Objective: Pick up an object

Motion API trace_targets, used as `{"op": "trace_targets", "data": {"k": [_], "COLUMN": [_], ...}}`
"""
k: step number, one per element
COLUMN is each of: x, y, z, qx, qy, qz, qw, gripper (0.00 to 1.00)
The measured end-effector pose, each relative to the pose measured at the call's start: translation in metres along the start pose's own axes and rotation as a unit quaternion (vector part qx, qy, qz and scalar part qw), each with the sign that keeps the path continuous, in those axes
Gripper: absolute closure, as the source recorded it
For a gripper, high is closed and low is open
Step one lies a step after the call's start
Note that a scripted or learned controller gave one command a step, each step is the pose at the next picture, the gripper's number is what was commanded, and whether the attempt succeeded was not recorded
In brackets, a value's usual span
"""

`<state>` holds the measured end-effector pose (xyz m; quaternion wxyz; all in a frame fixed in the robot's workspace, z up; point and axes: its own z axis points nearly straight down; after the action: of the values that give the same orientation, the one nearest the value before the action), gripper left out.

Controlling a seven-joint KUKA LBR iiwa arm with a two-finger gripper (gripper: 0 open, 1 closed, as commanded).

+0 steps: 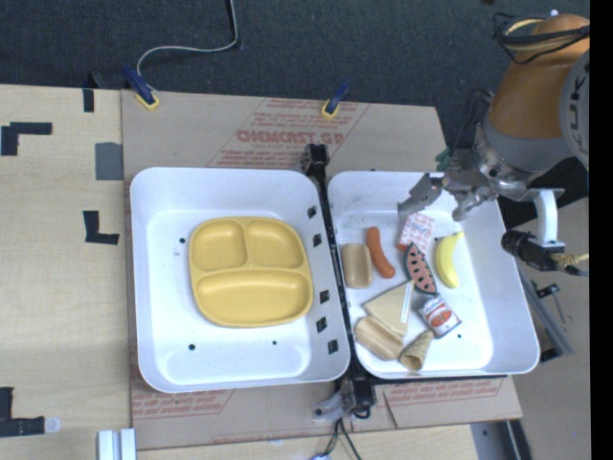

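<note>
Nearby, banana [447, 260], watermelon slice [420, 268], sausage [378, 252] crowd right bin [512, 338].

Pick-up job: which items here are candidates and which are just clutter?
Job things:
pincer, open, above the right bin
red-white packet
banana
watermelon slice
hot dog
bread roll
small can
ice-cream cone

Lying about:
left bin with yellow divided plate
clamps
white cable

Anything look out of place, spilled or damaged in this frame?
Nothing looks spilled or broken. The toy foods lie jumbled in the right bin, while the yellow divided plate sits alone in the left bin. The gripper hangs open above the foods.
</note>
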<state>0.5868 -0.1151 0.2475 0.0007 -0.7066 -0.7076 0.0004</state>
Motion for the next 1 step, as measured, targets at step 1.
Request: {"op": "trace_targets", "data": {"k": [1], "x": [-0.0297], "y": [0.0189], "z": [0.1568], "qx": [-0.007], "qy": [-0.003], "qz": [0.000], "qw": [1.0000], "gripper": [0.00]}}
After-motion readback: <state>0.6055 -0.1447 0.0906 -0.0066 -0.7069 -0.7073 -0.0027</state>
